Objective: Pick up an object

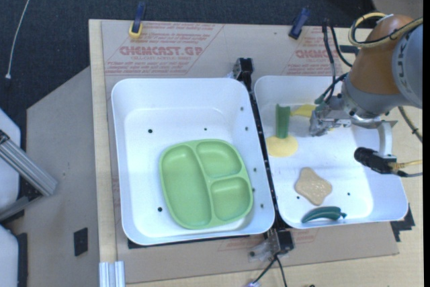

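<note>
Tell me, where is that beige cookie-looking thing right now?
The beige piece lies in the right bin, toward its front, just above the teal curved item and below the yellow disc.

A flat brown cardboard-covered bench top (pixel 201 44), printed with red lettering, is seen from above. Two shallow white plastic bins are set directly on it, side by side and touching along their inner edges: the larger left bin (pixel 134 117) and the smaller right bin (pixel 376 201). At the far edge of the board, a yellow-and-blue clamp (pixel 137 20) is fixed on the left, and a blue clamp (pixel 298 23) further right.
</note>
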### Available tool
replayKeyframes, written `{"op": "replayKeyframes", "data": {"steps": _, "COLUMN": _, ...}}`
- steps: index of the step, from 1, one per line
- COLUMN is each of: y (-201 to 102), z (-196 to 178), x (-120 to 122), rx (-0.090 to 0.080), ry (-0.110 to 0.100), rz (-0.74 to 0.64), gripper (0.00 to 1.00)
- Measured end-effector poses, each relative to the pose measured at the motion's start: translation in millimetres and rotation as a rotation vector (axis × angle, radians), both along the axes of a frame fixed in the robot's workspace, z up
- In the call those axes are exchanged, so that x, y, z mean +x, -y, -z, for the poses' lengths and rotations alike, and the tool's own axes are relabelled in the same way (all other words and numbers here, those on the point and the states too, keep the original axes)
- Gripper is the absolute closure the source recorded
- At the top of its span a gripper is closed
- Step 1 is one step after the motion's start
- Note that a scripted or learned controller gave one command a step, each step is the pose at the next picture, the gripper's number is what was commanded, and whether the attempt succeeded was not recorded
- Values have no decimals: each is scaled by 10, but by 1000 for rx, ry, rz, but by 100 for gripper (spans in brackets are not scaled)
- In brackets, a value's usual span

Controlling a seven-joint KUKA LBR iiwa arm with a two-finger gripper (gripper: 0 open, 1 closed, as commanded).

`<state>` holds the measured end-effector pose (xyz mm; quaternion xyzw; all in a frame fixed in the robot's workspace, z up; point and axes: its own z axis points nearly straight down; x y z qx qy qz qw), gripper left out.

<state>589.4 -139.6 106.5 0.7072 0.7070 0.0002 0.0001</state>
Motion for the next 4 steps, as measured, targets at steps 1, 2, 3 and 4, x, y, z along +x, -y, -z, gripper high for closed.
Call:
{"op": "replayKeyframes", "data": {"steps": 1, "y": -39, "z": -600, "x": -56, "rx": -2, "ry": 7, "rz": -1, "gripper": 100}}
{"op": "replayKeyframes", "data": {"steps": 2, "y": -25, "z": -1181, "x": 47, "rx": -2, "ry": 6, "rz": -2, "gripper": 100}}
{"op": "replayKeyframes", "data": {"steps": 3, "y": -25, "z": -1218, "x": 53, "rx": -2, "ry": 3, "rz": -1, "gripper": 100}}
{"op": "replayKeyframes", "data": {"steps": 4, "y": -535, "z": -1115, "x": -189, "rx": 3, "ry": -5, "rz": -5, "gripper": 100}}
